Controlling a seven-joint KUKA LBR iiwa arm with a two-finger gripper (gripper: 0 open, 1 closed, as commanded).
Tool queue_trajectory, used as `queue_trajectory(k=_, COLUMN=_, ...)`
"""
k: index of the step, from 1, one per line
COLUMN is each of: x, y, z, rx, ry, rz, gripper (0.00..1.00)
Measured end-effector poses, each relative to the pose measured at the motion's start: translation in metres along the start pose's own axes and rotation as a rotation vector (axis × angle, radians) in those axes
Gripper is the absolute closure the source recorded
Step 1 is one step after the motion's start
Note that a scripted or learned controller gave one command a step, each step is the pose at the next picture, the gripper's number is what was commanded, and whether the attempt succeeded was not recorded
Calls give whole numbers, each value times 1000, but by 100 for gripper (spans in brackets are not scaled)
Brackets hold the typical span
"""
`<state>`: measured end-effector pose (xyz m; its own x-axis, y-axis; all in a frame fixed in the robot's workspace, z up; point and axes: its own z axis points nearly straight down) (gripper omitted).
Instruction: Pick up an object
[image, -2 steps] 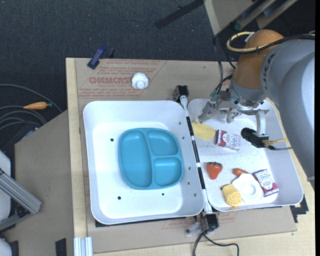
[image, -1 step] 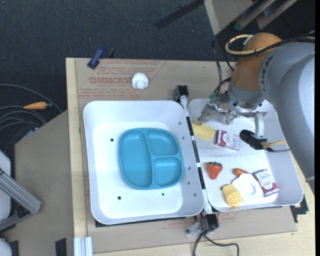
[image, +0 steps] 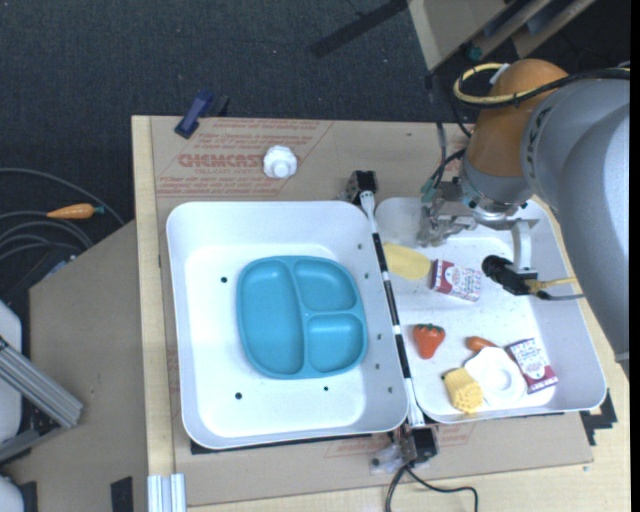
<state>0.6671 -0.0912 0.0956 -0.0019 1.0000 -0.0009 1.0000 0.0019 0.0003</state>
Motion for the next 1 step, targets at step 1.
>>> queue_trajectory(k=1, x=0, y=0, z=0, rx=1, ry=0, rz=0, gripper=0)
